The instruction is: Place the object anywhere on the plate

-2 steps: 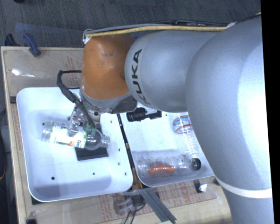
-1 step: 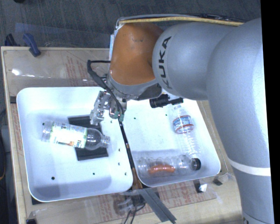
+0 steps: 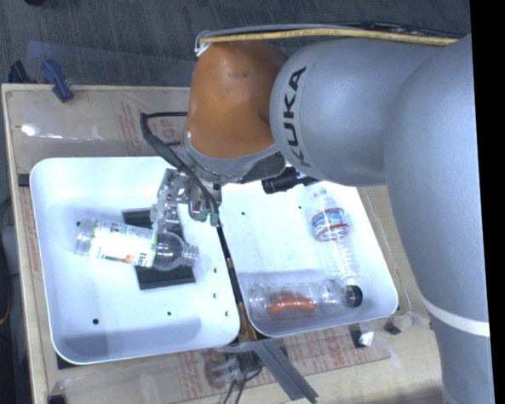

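A clear plastic bottle point(image 3: 118, 242) with a white and green label lies on its side in the left bin point(image 3: 81, 327). Its right part rests across a flat black plate point(image 3: 167, 275), and its left end pokes out over the bin floor. My gripper point(image 3: 170, 217) hangs from the orange wrist band directly over the bottle's right end, close to it or touching it. The arm's bulk hides the plate's far edge.
The right bin point(image 3: 272, 238) holds an upright-labelled water bottle point(image 3: 333, 235) lying along its right side and a clear bottle with orange contents point(image 3: 297, 302) along its front wall. The ridge between the bins runs just right of the gripper.
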Motion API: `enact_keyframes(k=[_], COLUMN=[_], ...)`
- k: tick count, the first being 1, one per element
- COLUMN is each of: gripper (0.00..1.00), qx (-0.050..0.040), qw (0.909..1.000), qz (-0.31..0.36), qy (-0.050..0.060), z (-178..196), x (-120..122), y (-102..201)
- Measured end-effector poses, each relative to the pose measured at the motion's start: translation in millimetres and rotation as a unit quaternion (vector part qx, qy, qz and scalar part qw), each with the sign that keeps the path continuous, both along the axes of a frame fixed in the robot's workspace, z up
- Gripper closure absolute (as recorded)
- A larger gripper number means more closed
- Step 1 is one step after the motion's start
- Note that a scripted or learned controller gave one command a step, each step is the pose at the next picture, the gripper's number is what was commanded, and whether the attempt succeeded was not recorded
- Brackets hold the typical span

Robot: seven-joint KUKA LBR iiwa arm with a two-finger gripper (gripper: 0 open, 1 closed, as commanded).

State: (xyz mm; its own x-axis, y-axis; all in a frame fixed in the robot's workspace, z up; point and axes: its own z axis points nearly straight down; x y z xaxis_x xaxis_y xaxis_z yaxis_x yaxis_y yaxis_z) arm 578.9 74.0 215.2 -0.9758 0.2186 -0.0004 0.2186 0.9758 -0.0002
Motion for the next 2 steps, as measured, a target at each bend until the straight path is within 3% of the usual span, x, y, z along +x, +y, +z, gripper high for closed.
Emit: enact_keyframes(k=[1, 2], gripper=[1.0, 1.0], qx=[0.0001, -0.0003], qw=[0.9984, 0.9791], qz=[-0.057, -0.203], qy=[-0.001, 0.001], z=[-77.8, -67.4], x=[28.2, -10.8], y=[25.1, 40.8])
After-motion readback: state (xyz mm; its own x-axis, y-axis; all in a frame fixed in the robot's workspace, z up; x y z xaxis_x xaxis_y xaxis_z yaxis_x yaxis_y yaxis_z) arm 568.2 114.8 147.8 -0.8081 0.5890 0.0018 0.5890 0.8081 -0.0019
